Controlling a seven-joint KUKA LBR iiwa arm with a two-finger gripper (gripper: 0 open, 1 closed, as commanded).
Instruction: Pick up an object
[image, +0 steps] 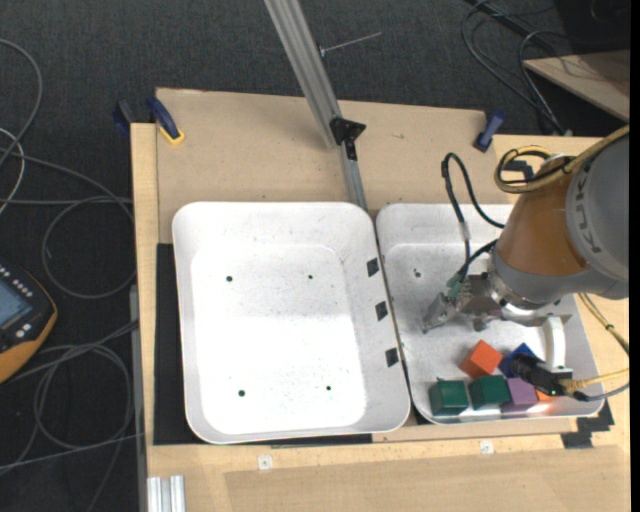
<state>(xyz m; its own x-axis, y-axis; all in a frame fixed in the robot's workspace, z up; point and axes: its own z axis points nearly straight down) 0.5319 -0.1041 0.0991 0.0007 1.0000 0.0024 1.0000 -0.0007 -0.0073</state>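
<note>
Claw: the gripper (455, 312) sits low over the bare floor of the right bin (420, 235). I cannot tell whether it is spread or pressed together, and nothing can be seen in it.
Nearest thing: the orange block (484, 357) lies near the claw, towards the bin's near right corner.
Beyond: the green block (450, 396), dark green block (489, 390) and purple block (521, 392) are packed in a row along the near wall.
Best pick: probably the orange block, since it stands a little apart from the row.
Approach: centre over it, descend straight and straddle its free sides.
Risk: nudging the row.

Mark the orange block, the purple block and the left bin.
orange block (484, 357): camera view, top face.
purple block (521, 392): camera view, top face.
left bin (270, 330): camera view, bare floor.
</note>
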